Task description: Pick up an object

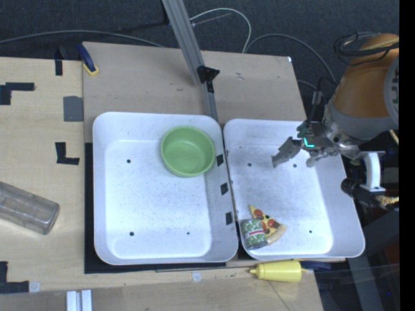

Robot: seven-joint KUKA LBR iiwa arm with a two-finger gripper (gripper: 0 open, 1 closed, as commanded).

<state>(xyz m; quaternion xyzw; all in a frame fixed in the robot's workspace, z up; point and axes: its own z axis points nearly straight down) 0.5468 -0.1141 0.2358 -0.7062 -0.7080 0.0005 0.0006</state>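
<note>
Pizza-slice toy (262, 227) at right bin's (337, 238) front-left corner, well apart from claw (299, 155), claw spread wide, holding nothing

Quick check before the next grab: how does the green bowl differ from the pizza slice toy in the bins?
The green bowl is round, plain green and upright in the left bin; the pizza slice toy is a flat, multicoloured wedge in the right bin. The bowl looks clearly larger. The gripper hangs over the right bin, apart from both. Both lie untouched.
</note>
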